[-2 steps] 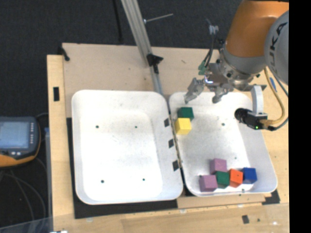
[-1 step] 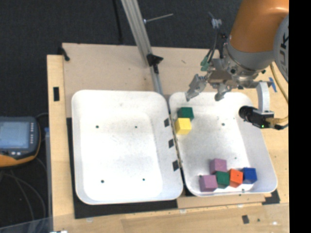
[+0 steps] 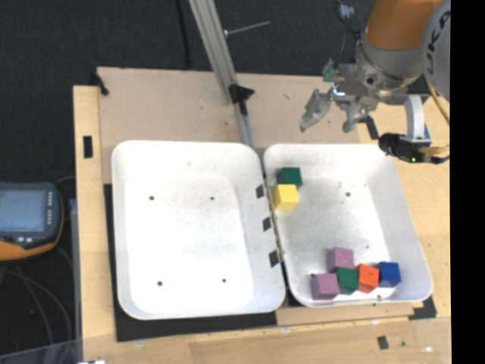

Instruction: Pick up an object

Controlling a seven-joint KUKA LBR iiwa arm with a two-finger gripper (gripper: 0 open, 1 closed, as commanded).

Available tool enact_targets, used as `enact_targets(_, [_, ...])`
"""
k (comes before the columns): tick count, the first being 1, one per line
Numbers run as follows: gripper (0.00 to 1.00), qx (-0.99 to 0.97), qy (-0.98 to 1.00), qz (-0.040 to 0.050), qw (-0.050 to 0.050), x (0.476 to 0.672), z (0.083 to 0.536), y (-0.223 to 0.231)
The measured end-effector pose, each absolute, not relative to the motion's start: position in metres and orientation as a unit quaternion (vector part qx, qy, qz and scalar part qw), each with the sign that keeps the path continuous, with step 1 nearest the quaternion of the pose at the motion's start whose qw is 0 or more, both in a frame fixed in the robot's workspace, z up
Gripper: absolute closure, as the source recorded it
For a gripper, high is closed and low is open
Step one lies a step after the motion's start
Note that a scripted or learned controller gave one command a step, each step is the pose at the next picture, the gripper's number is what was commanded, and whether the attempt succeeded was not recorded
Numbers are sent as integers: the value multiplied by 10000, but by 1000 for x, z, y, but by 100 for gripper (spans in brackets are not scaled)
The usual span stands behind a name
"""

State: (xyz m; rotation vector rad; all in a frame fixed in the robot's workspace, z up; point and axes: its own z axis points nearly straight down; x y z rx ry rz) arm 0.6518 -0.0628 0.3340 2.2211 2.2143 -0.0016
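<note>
- A grey robot arm with an orange band reaches in from the right; its gripper [image 3: 331, 117] hangs above the bare bench, just beyond the far rim of the right bin [image 3: 405, 211].
- The two fingers [image 3: 311, 115] are spread apart with nothing between them.
- The right bin, a shallow white tray, is the landmark here. It sits on a pale wooden bench [image 3: 167, 97].
- In the right bin's far left corner, a green cube [image 3: 289, 176] sits touching a yellow cube [image 3: 286, 196], the yellow one nearer the camera.
- Along the right bin's near edge lies a tight cluster: a purple cube [image 3: 340, 258] at the back, another purple cube [image 3: 324, 285] at the front left, then a green cube [image 3: 348, 278], an orange cube [image 3: 367, 277] and a blue cube [image 3: 389, 273] running to the right.
- The gripper is well apart from every cube, with the green and yellow pair closest to it.
- To the left of the right bin, touching it side by side, is the left bin [image 3: 189, 158].
- A slanted metal post [image 3: 216, 44] rises from the seam at the far end of the right bin.
- Far left of the right bin, off the bench, sits a small screen device [image 3: 26, 214].
</note>
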Motion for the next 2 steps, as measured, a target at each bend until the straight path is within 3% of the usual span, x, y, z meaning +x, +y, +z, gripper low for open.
enact_targets(1, [0, 7052, 7090, -29, -26, 636, 211, -3])
enact_targets(2, [0, 7045, 7097, -8, -17, 615, 195, 58])
